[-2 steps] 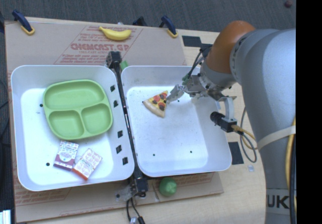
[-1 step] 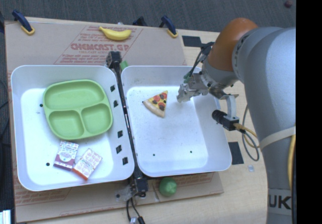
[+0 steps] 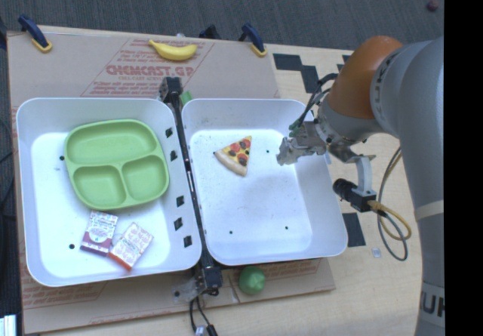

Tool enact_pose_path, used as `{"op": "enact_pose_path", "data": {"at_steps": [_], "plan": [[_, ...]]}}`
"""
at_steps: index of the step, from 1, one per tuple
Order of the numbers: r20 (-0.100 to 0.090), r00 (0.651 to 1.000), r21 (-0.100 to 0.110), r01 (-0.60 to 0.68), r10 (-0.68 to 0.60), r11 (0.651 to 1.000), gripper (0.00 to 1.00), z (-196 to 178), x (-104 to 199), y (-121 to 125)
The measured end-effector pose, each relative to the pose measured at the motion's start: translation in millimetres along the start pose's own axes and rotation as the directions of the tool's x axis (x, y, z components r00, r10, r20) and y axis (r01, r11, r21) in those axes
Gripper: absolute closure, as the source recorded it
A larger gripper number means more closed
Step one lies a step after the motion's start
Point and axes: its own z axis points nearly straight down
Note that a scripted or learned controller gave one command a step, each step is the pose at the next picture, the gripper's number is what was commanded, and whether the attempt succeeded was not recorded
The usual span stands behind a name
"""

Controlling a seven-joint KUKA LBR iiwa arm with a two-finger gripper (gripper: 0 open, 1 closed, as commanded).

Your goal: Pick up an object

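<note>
Two white bins sat on the bench; a pizza slice (image 3: 235, 155) lay near the right bin's (image 3: 266, 210) far edge, the gripper (image 3: 287, 155) just beside it at the right rim.

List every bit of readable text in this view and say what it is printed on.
"CHEMCAST. G.P." in red on the cardboard behind the bins; the smaller red lines around it are too blurred to read.
"KU", cut off by the frame edge, on the arm.
Print on the two packets: too small to read.
</note>
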Motion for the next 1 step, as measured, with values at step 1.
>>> {"op": "enact_pose_path", "data": {"at_steps": [1], "plan": [[0.0,1.0,0.001,0.0,0.0,1.0,0.0,0.4,0.2,-0.2]]}}
